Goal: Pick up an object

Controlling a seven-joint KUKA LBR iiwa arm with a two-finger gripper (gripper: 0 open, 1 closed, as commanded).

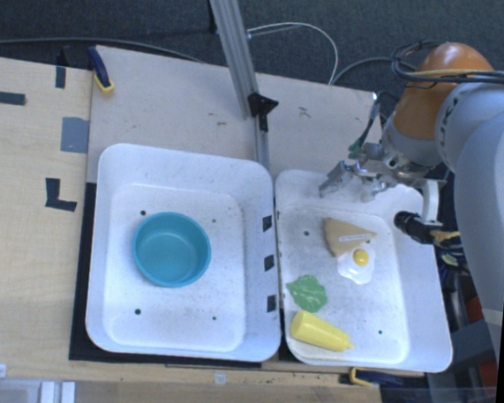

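Even, fairly bright overhead light gives soft, short shadows; the white bins (193, 168) look slightly washed out, and the whole frame is mildly soft.

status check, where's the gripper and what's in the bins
Gripper open, over right bin's far edge, holding nothing. Toast wedge, fried egg, lettuce, corn lie loose. Blue bowl in left bin.

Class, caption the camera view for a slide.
Gripper open above right bin holding toy foods; blue bowl in left bin.
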